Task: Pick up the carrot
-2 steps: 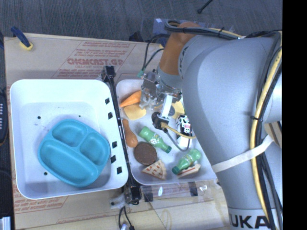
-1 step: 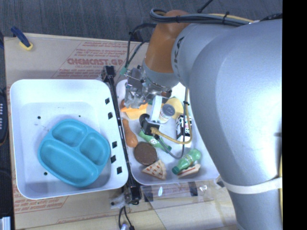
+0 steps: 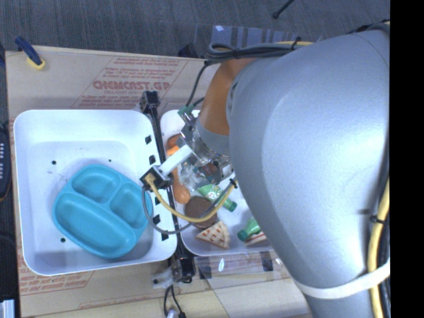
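Arm (image 3: 311, 164): grey, orange-banded, covering most of the right bin (image 3: 199, 247).
Left bin (image 3: 26, 197): white, holding a blue divided plate (image 3: 99, 207).
Gripper (image 3: 192, 167): low in the right bin; whether its fingers are open or closed cannot be told.
Toy foods: pizza slice (image 3: 215, 234) at 6 o'clock of the gripper, brown round piece (image 3: 197, 208) nearer.
Carrot (image 3: 180, 192): probably the orange piece at 7 o'clock, beside the divider. Advice: centre over it before closing, clear of the cable (image 3: 162, 201).

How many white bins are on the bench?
2. One white bin sits on the left with a blue plate in it. The other white bin is on the right, mostly hidden under the arm.
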